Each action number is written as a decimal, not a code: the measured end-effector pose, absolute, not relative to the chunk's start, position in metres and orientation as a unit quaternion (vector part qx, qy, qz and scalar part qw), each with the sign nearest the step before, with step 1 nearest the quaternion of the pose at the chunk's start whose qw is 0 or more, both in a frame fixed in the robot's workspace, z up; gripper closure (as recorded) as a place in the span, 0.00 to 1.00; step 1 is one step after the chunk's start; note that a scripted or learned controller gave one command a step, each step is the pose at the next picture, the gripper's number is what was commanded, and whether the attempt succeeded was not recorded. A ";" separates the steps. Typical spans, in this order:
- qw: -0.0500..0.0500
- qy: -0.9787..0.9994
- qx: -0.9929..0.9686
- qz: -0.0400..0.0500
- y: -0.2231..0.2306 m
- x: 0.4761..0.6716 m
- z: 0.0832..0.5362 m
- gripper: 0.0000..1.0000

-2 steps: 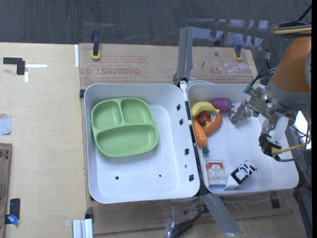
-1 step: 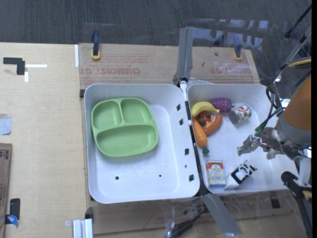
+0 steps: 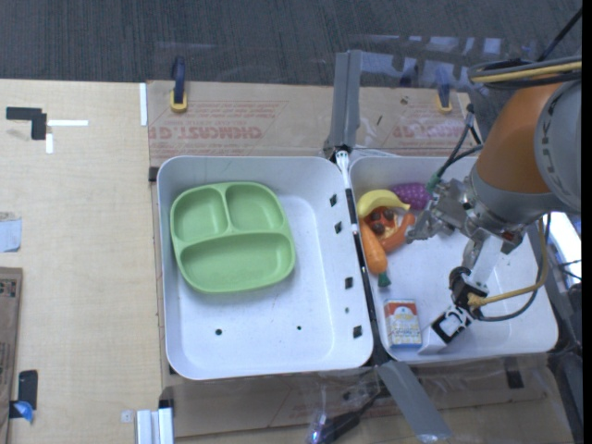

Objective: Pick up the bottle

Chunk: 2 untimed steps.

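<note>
Camera view: two white bins on cardboard atop a pale wood bench (image 3: 74,248), with dark carpet beyond. The left bin (image 3: 259,350) holds one green divided plate (image 3: 231,236). In the right bin (image 3: 518,326), one banana (image 3: 375,200), one grape bunch (image 3: 410,193), one carrot (image 3: 375,252) and one carton (image 3: 402,325) surround an orange-red item, possibly the bottle (image 3: 396,231). The gripper (image 3: 424,225) hangs beside it; I cannot tell whether it is spread or closed.

Dark ribbed floor (image 3: 185,17) along the top edge; below it, pale wood bench (image 3: 74,248), overlaid by a brown cardboard sheet (image 3: 240,118) held by a blue-and-yellow clamp (image 3: 178,95).
</note>
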State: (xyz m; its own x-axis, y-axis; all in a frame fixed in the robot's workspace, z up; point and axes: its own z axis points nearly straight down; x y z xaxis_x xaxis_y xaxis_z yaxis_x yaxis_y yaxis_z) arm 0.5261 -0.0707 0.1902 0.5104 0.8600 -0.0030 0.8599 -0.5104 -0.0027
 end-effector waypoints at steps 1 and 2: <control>0.000 -0.517 -0.856 0.002 -0.123 0.613 0.189 0.00; 0.001 -0.580 -0.814 0.002 -0.131 0.537 0.131 0.00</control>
State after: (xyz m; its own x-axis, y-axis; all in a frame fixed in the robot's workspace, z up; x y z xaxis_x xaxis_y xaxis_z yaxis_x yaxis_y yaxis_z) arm 0.5367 -0.1307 0.1311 0.3268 0.9451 -0.0014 0.9451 -0.3268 -0.0045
